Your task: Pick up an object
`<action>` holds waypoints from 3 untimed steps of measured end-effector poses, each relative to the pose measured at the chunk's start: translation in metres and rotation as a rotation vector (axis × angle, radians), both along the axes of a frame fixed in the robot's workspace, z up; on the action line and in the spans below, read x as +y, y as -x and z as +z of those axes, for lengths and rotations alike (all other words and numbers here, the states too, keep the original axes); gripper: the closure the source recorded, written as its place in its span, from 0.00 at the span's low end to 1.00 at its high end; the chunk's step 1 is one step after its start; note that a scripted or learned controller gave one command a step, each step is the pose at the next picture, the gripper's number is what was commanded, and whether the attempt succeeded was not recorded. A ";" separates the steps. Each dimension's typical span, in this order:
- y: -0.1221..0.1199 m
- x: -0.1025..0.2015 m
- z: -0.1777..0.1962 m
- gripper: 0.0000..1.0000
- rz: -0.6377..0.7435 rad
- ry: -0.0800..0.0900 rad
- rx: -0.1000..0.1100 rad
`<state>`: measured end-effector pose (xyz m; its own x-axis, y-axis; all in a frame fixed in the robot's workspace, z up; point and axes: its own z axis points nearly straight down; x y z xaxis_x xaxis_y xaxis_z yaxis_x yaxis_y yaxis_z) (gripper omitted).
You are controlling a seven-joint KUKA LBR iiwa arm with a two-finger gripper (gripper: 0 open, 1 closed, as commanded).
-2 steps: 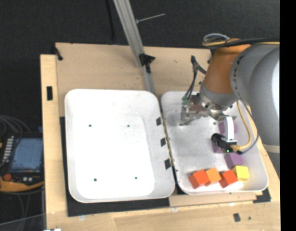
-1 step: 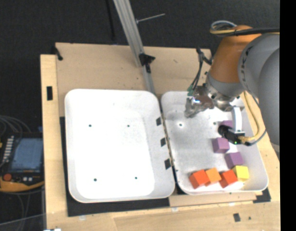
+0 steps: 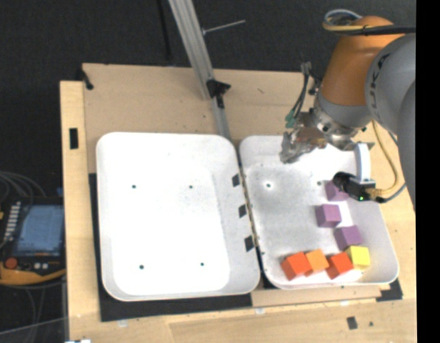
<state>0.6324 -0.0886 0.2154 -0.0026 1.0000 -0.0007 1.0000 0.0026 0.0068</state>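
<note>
The wooden bench (image 3: 156, 102) carries two shallow white bins side by side. The left bin (image 3: 166, 213) is the larger expanse of white; the right bin (image 3: 284, 206) holds all the blocks. The grey arm (image 3: 381, 63) with its orange band enters from the right, and its gripper (image 3: 295, 148) hangs over the far part of the right bin, well apart from the blocks; nothing shows between its tips, though whether they stand apart or together cannot be told. Purple blocks (image 3: 328, 214) sit along the bin's right side. At the near edge lie the orange block (image 3: 298, 264), a red block (image 3: 340, 264) and a yellow block (image 3: 359, 256), close together.
</note>
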 end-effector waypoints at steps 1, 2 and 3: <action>-0.001 -0.001 0.052 1.00 0.001 0.000 0.000; 0.024 0.047 0.037 1.00 0.003 -0.001 0.008; 0.050 0.096 0.024 1.00 0.003 -0.001 0.009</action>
<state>0.5828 0.0077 0.2392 -0.0057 1.0000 0.0004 1.0000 0.0057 -0.0018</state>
